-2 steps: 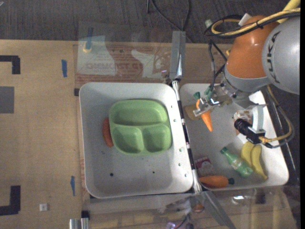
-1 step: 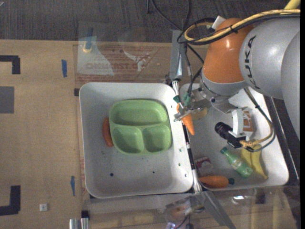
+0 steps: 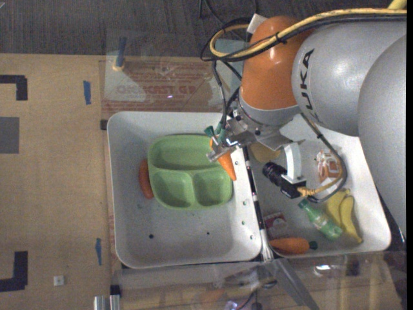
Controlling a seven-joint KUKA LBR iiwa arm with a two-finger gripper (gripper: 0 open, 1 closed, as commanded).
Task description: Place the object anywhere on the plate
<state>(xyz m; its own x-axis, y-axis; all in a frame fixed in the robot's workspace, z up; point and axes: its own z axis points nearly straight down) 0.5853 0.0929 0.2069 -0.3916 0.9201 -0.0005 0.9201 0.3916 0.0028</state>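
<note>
Carrot [image 3: 226, 166] sits clamped in our gripper [image 3: 221, 152] over the green divided plate [image 3: 187, 173], left white bin [image 3: 129, 173], cardboard-covered bench [image 3: 51, 173].

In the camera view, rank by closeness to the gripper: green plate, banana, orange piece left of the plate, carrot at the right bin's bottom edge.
1. Green plate, in the left bin, right under the gripper.
2. Orange piece, against the plate's left side.
3. Carrot, at the right bin's bottom edge.
4. Banana, far right.
</note>
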